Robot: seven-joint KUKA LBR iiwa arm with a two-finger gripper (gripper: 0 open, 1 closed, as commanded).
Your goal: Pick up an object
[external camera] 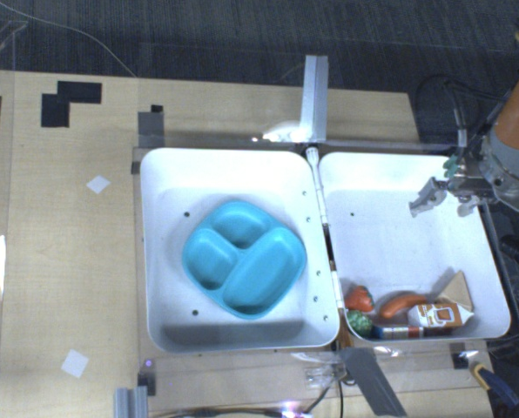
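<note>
Your arm reached in from the right, and its two-finger hand (pixel 441 195) hung over the upper right part of the shallow white right-hand bin (pixel 390 242), above bare floor. One finger pointed left and the other down, spread apart, so the hand was open and held nothing.

The candidates for the pick were bunched along the near wall of that bin: a small red round piece (pixel 359 300), a green piece (pixel 360 322) just below it, a long orange sausage-shaped piece (pixel 402 303), and a white and orange carton (pixel 434 317) lying on its side. They touched or nearly touched one another and pressed into the bottom edge, probably because the bin's slope let them slide there. The hand was well apart from all of them.

In the shallow white left-hand bin (pixel 168 198) sat a blue plastic three-compartment plate (pixel 244 258), near the middle and flat.

I judge the pick had not begun. You should expect trouble from the crowding: fingers coming down beside the wall have little room, and a neighbour could be nudged. The wooden desk (pixel 59 233) around the bins carried only markers.
</note>
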